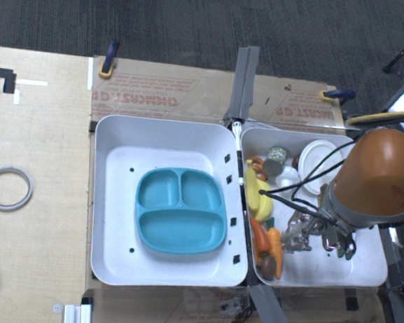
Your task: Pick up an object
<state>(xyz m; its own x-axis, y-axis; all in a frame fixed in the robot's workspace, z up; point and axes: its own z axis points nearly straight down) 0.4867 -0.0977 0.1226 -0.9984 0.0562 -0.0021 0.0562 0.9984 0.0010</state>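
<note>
Toys (261, 219) crowd the right bin's (361, 273) left wall; jaws (301, 236) hang beside them, spread unclear

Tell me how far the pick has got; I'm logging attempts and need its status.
Done: the grey arm with the orange band is lowered into the right white bin, its tool just right of the toy food piled against the divider: yellow plastic banana, orange plastic carrot. In hand: nothing visibly gripped. Left: grasp an object and lift it. The blue divided plastic plate lies in the left white bin.
</note>
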